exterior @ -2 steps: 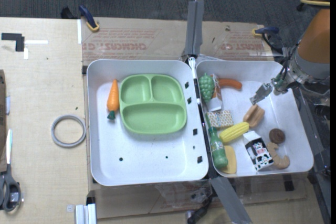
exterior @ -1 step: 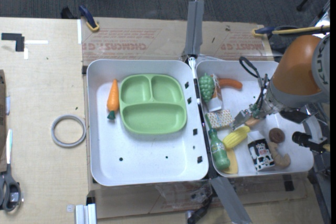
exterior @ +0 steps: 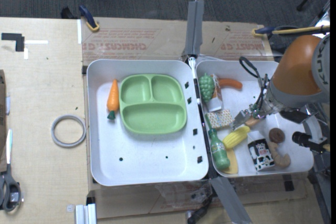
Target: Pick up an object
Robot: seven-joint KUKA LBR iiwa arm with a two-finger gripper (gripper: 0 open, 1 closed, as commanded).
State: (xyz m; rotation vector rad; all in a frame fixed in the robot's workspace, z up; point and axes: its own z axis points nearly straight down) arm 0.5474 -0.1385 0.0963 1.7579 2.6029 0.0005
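My gripper [exterior: 247,117] hangs just above the toy corn [exterior: 235,137]. It looks light, hard and slippery; I'd grab its middle.

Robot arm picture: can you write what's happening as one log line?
phase: reaching | gripper: low in right bin, above toy corn | held: cannot tell | carrot: left bin, beside green plate

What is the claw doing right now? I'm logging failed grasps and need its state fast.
Claw: low in the right bin, just above the yellow corn; open or closed cannot be told, and nothing is visibly held.
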